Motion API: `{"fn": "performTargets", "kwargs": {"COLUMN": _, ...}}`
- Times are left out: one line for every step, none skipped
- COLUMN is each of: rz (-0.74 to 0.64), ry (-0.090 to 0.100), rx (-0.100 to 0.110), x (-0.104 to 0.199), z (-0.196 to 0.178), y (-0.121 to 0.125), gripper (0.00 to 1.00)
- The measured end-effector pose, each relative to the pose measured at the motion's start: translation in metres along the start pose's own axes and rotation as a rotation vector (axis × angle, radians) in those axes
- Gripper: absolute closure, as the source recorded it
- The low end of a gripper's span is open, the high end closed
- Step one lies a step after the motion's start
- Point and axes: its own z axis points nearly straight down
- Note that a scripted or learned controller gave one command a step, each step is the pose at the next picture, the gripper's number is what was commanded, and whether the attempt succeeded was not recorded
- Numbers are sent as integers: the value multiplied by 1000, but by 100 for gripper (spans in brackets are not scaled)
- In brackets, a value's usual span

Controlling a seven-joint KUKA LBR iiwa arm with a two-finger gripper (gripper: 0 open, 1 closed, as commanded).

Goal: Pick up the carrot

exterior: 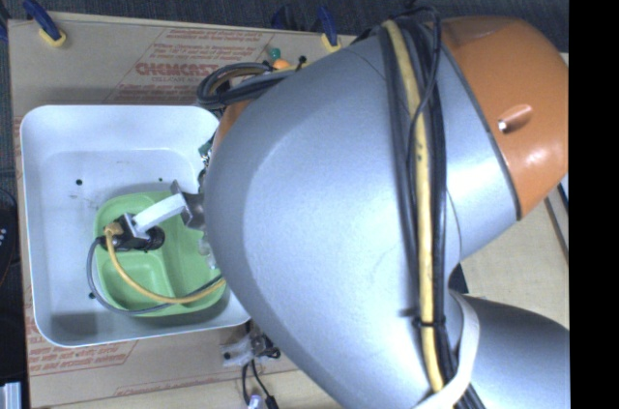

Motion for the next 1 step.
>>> {"fn": "performTargets", "kwargs": {"rz": -7, "ry": -2, "rx": -4, "x": -25, "z": -20, "y": -9, "gripper": 100}}
